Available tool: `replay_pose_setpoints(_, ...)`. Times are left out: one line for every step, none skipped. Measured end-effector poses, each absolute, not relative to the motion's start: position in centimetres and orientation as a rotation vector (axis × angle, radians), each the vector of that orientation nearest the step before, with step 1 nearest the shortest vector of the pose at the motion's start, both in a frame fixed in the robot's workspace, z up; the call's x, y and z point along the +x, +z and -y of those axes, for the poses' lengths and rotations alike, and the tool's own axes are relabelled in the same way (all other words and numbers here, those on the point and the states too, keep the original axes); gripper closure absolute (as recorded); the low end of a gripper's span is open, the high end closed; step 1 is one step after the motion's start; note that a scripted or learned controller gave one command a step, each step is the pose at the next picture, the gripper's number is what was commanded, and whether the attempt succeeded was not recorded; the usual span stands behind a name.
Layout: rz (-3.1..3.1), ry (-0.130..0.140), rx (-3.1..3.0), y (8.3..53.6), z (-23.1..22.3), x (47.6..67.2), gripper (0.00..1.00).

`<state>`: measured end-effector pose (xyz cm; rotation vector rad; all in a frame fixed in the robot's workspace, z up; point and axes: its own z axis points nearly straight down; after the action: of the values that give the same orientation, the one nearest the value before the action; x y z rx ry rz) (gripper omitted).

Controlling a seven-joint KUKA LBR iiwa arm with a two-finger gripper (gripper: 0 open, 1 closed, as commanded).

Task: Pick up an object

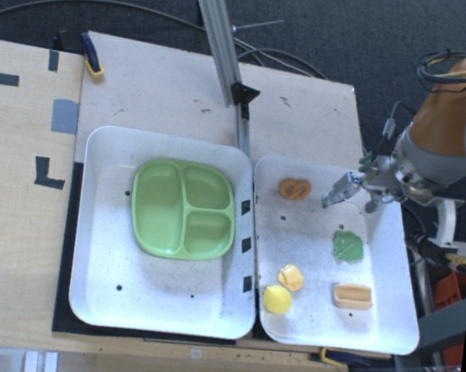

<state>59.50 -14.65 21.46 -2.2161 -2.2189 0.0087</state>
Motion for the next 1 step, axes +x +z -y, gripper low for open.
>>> replay_pose_setpoints(2.219, 0.008, -2.215, 14.95, 14.54, 59.38, 0.0)
